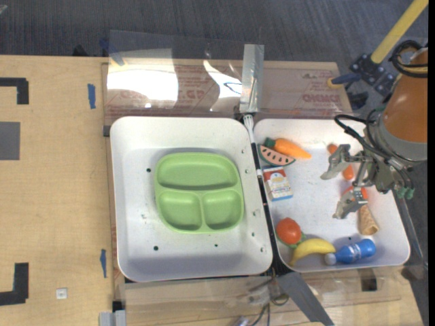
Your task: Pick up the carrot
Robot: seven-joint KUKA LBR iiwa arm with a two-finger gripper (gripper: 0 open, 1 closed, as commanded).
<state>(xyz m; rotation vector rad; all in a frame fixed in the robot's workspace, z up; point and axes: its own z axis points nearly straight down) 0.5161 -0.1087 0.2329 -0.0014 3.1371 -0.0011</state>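
The gripper [348, 182] hung over the right side of the right bin [397, 250], its two grey fingers [335, 165] spread apart, one reaching toward the back of the bin and one toward the front. Nothing sat between them. A few small orange-red bits showed around the fingers, but whether they belonged to the gripper or to a toy beneath it could not be told. Just in front of the gripper lay a tan ice-cream cone [368, 219], and further toward the front wall a blue bottle [355, 251] lay beside a banana [312, 248] and a tomato [289, 231].

The carrot [292, 148] lay well apart from the gripper, at the back left corner of that bin, touching a watermelon slice [277, 157] that rested against its near side. A small carton [278, 185] stood just in front of the pair. The left bin [129, 202] held a green divided plate [199, 191].

Judged from this, the task stood at the approach: the carrot was untouched and the gripper was not yet above it. The next move would call for carrying the gripper across the bin toward the back left, turning the fingers to straddle the carrot across its narrow width, and descending without also catching the watermelon slice pressed against it.
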